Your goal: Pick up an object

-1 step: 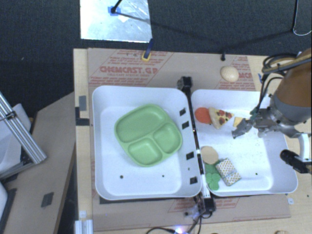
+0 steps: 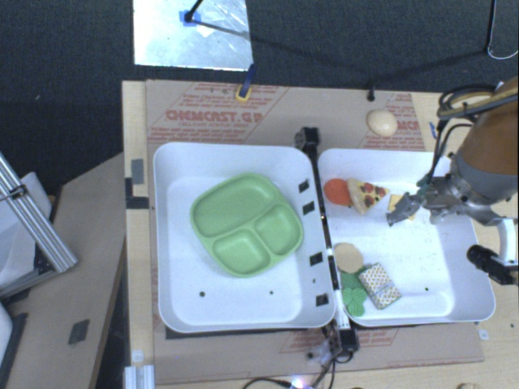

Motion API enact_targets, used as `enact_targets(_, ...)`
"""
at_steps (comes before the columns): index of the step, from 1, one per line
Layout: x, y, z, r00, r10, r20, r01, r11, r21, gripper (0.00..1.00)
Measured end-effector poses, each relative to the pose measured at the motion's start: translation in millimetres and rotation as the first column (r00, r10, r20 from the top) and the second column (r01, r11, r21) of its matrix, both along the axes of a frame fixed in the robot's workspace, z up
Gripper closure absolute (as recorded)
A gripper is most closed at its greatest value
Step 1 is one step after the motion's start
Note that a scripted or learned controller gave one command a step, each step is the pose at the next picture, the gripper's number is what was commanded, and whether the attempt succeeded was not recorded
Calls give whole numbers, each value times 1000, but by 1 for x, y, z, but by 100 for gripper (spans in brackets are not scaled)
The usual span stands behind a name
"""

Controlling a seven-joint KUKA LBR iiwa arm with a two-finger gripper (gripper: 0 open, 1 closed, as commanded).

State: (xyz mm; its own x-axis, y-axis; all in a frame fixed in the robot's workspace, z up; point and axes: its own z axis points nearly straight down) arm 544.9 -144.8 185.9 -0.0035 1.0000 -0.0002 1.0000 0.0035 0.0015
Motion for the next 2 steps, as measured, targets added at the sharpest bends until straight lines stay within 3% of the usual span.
enact_targets(2, 3, 6, -96, 1000, -2, -5, 2, 1000, 1, 0)
